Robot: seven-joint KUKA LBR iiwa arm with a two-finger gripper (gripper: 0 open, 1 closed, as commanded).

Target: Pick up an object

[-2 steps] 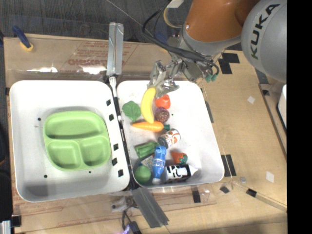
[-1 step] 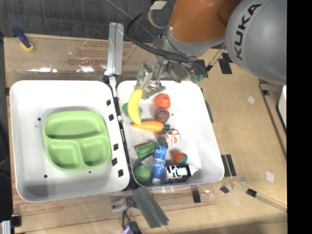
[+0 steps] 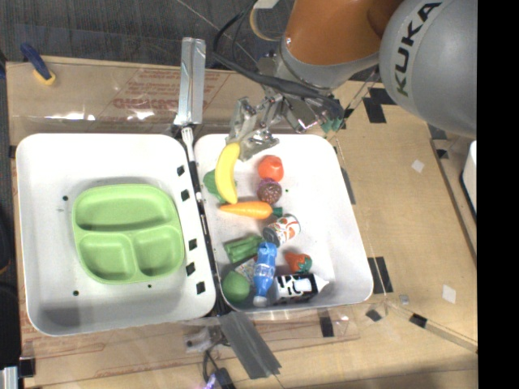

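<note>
Tool (image 3: 253, 128) hanging at the upper rim of the right bin (image 3: 349, 241), just above the middle of the frame — from where I stand I cannot tell what state it is in, as the metal parts blur together under the orange band of the arm (image 3: 357, 23). Nothing shows held in it. Its tip sits just beside the top end of the banana (image 3: 226, 171), which lies upright along the bin's left side, partly over a green item whose shape I can't make out.

To the right of the banana sits a red tomato (image 3: 271, 168), with a dark purplish fruit (image 3: 269, 191) just below it. A carrot (image 3: 246, 210) lies crosswise under those. Lower down the heap thickens — a small can (image 3: 284, 229), a green pepper-like piece (image 3: 242, 248), a blue bottle (image 3: 264, 271), a strawberry (image 3: 298, 262), a green round fruit (image 3: 236, 287) and a black-and-white packet (image 3: 297, 286) (all crowded touching near the bin's lower edge).

The left bin (image 3: 40, 217) holds a green divided tray (image 3: 126, 232), flat in the centre. Both bins rest side by side on the brown surface (image 3: 405, 217).
</note>
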